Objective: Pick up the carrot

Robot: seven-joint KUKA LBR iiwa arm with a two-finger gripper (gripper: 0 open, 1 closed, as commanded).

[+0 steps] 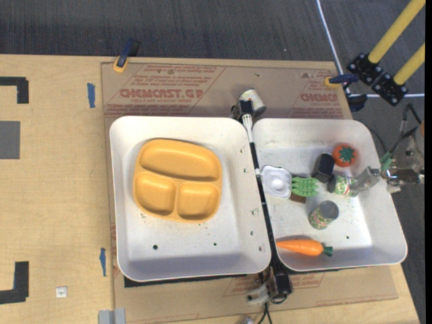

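Carrot (302, 248): orange, tapered, green stem end pointing right, lying flat in the right bin (378, 245) (near its front wall). Gripper (395, 174): grip state cannot be told.

The tabletop (47, 181) is pale wood with black angular marks along its left side and short strips of blue tape (90, 94). A brown cardboard sheet (202, 86) printed with red lettering lies flat on it, held at its far edge by a clamp near each corner, the left clamp (125, 52) and the right clamp (337, 80). Two shallow white bins sit side by side on the cardboard, touching along their inner edges: the left bin (128, 248) and the right bin (385, 241).
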